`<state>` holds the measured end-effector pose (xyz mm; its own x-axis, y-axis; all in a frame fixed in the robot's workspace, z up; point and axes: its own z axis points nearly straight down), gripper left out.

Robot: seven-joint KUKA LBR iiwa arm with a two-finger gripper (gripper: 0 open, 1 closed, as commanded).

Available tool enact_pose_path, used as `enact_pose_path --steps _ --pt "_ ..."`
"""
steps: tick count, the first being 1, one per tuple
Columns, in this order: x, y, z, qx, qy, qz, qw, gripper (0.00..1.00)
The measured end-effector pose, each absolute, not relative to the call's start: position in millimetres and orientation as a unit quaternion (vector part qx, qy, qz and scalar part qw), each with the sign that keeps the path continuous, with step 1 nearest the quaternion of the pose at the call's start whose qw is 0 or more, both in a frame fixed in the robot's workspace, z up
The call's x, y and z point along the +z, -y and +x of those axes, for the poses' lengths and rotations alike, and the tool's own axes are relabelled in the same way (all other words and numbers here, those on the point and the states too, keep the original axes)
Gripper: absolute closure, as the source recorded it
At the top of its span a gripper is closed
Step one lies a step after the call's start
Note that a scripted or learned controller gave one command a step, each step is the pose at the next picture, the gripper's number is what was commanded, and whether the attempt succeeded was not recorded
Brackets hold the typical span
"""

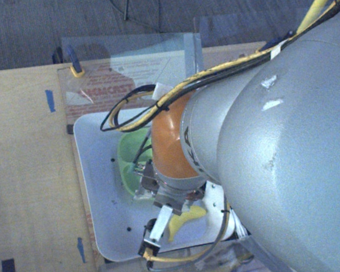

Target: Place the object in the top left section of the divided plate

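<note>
Directly over the green divided plate [128, 159] sits the hand [144, 185]; its opening cannot be determined. Beside the plate lies a yellow object [187, 218].

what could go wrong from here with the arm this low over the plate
The arm covers most of the green plate, so its sections can't be checked; the object could land in the wrong one. A yellow object lies in the bin beside the wrist, outside the plate; the arm might knock it. Loose cables could snag.
</note>
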<state>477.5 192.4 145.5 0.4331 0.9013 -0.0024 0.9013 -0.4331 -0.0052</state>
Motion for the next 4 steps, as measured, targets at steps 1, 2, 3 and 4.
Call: enact_pose_path --steps 1,2,3,4 --pt "203.9 -112.1 560.9 0.0010 0.491 -0.871 0.000 0.00" --pt "108.1 -120.1 502.8 -0.0020 0.426 -0.905 0.003 0.00" --pt "102.5 -162.3 534.4 -0.0087 0.381 -0.925 -0.006 0.00" --pt "102.2 -164.2 534.7 -0.0099 0.382 -0.924 -0.005 0.00"
